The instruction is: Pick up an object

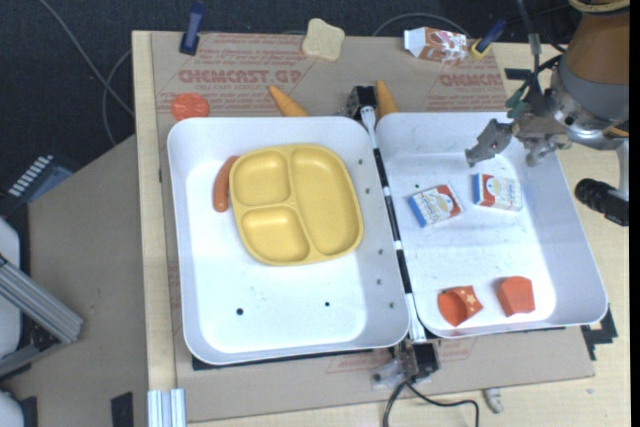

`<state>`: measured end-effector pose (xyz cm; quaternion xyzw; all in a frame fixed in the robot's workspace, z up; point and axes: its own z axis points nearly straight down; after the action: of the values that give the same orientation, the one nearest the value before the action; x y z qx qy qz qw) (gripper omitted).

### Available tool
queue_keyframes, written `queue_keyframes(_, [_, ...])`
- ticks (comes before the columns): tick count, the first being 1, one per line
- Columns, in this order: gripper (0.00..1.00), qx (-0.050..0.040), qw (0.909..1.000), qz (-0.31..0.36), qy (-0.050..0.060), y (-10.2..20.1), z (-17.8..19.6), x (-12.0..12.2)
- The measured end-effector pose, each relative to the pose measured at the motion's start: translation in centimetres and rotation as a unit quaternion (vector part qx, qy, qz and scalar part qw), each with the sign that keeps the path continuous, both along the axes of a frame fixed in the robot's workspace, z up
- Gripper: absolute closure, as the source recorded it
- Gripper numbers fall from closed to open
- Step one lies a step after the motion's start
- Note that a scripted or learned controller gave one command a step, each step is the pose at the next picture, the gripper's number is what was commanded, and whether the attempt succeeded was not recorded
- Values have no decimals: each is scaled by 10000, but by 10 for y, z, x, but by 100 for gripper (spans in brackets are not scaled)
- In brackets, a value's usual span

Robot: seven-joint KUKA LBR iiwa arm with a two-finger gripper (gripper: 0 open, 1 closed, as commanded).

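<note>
Yellow plastic marks the landmark: a three-compartment tray (296, 203) lying in the left white bin (200, 245). Tucked against the tray's left side is an orange-red sausage (221, 184). To the tray's right, past the divider, the right white bin (560, 265) holds two small cartons side by side, a blue-and-white one (434, 205) nearer the tray and a red-and-white one (497, 191) beyond it. Farther from the tray, toward the near right, sit a red block (460, 304) and an orange block (516, 295). The claw (510, 143) hangs over the right bin's far part, just above the red-and-white carton; its fingers are spread and nothing sits between them. Beyond the tray, on the counter (240, 75), lie a bread slice (323, 38), a carrot (287, 101) and another small carton (436, 44).
</note>
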<state>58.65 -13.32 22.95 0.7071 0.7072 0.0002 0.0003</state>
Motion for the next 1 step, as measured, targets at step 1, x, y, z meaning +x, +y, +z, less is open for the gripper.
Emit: queue_keyframes(1, [0,-9,10000,4,-25,-40,-133,11])
